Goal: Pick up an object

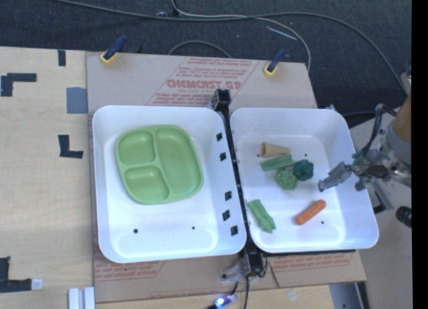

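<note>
The right bin (334,127) holds several small toy foods. An orange carrot (310,213) lies near its front right. A green pod (262,215) sits at the front left. In the middle are a green broccoli piece (287,178), a dark teal lump (304,170), a green stick (276,162) and a tan cone (274,149). My gripper (349,177) hovers over the bin's right rim, right of the teal lump and above the carrot. Its fingers stand open with nothing between them.
The left bin (107,221) holds a light green divided plate (159,164). A black divider with clips (231,187) runs between the bins. Cables (221,15) cross the dark floor behind the bench. Two clamps (114,49) hold the board's far edge.
</note>
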Tool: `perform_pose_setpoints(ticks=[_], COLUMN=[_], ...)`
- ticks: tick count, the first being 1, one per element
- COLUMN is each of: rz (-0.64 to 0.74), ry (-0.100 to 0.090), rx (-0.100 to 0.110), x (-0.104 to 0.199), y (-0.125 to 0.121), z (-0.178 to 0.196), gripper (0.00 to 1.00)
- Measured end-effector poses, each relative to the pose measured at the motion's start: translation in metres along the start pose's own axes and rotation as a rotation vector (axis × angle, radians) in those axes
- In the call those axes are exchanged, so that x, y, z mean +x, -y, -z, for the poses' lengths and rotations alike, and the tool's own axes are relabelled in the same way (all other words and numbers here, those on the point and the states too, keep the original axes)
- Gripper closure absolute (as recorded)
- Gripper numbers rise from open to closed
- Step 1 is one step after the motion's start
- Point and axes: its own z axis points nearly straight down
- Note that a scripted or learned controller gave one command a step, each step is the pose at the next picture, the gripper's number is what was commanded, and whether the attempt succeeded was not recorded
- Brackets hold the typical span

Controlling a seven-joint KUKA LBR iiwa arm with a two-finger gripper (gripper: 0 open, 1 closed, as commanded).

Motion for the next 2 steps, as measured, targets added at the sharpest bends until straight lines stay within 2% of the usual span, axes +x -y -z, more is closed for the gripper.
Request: perform_pose_setpoints(ticks=[1,2], rz=[0.004,0.004], ry=[0.003,0.001], rx=[-0.012,-0.008], x=[0.001,0.001], y=[-0.003,0.003], z=[0.007,-0.056], gripper=[0.00,0.00])
